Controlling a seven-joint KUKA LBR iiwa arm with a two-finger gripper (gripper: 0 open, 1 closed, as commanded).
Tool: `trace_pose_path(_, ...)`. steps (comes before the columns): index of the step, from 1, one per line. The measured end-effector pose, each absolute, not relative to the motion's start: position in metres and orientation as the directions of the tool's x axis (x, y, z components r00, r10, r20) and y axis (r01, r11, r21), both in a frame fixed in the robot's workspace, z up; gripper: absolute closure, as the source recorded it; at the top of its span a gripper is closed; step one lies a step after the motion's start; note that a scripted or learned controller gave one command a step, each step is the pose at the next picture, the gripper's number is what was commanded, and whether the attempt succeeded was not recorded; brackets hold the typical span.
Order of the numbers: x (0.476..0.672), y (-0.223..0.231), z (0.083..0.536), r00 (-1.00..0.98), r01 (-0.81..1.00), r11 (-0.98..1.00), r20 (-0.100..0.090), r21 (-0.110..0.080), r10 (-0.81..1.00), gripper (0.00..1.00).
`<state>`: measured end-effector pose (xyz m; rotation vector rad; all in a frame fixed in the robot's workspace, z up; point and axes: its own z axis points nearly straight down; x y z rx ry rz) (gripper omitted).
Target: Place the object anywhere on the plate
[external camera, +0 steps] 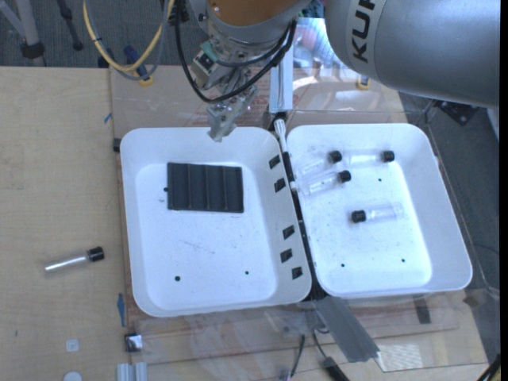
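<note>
The claw (220,125) is hanging over the left bin's (151,292) far rim. A black ridged plate (205,187) is lying inside that bin. Four capped vials (373,213) are resting in the right bin (444,236).

Dark ribbed rectangular plate (205,187) flat in left bin; clear black-capped vials (375,213) in right bin.

arm (397,22) cut off by top and right edges; jaws too blurred to judge.

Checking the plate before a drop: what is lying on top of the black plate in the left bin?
Nothing rests on the black ribbed plate; its whole top shows. The end effector hangs over the left bin's far rim, beyond the plate.
</note>
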<state>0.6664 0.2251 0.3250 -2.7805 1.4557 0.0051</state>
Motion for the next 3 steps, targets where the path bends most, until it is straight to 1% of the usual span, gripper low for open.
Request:
trace_pose_path(1, 0.666, 0.226, 0.306, 0.730, -0.683, -0.730, -0.004, -0.001, -0.683, 1.00)
trace_pose_path(2, 0.666, 0.226, 0.275, 0.974, -0.226, -0.974, -0.005, -0.002, -0.226, 1.00)
trace_pose_path(3, 0.666, 0.226, 0.361, 0.980, -0.201, -0.980, 0.000, -0.006, -0.201, 1.00)
